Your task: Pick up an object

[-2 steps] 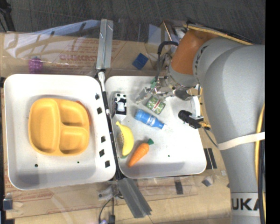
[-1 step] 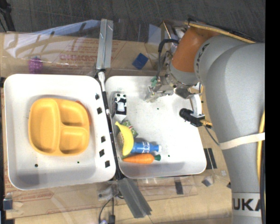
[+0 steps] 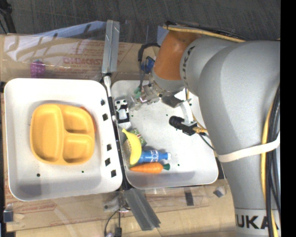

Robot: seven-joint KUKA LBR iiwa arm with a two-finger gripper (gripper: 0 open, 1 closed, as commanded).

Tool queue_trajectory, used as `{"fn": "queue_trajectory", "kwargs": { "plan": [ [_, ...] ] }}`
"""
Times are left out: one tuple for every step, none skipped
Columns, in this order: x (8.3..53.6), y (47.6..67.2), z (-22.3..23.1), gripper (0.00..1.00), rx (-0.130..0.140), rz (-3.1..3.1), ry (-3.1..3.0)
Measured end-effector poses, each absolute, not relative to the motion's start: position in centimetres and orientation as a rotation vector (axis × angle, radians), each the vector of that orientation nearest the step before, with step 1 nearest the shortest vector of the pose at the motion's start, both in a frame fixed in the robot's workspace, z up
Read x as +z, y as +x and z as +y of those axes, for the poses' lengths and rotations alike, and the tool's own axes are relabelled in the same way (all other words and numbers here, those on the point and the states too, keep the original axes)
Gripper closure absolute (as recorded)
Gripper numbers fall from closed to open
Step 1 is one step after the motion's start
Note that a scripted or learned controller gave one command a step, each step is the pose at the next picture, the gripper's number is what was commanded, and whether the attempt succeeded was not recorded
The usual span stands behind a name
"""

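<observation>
In the right bin (image 3: 202, 169) a yellow banana (image 3: 132, 147) lies against the left wall. Just below it are a blue-and-white tube (image 3: 152, 156) and an orange carrot (image 3: 147, 168), with a bit of green beside them. My gripper (image 3: 142, 95) is low at the bin's far left corner, well above those objects in the picture and apart from them. The wrist hides its fingertips. The grey arm with its orange band (image 3: 170, 58) covers the bin's right side.
The left bin (image 3: 19, 181) holds a yellow divided tray (image 3: 63, 132). A metal divider with black clips (image 3: 111, 127) runs between the bins. A black cable plug (image 3: 180, 124) hangs over the right bin's middle. Cardboard lies under both bins.
</observation>
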State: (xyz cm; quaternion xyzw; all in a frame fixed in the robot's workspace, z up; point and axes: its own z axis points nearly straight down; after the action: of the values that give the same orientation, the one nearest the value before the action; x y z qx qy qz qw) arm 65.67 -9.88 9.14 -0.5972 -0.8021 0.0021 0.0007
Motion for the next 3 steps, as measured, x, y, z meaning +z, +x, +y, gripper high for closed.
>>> {"fn": "queue_trajectory", "kwargs": {
  "plan": [
    [9.5,65.7,-11.6,0.00,0.024,-2.521,-1.908],
    [9.6,53.6,-11.6,0.00,0.016,-2.504,-1.924],
    [9.9,49.0,-11.5,0.00,0.005,-2.564,-1.873]
  ]
}}
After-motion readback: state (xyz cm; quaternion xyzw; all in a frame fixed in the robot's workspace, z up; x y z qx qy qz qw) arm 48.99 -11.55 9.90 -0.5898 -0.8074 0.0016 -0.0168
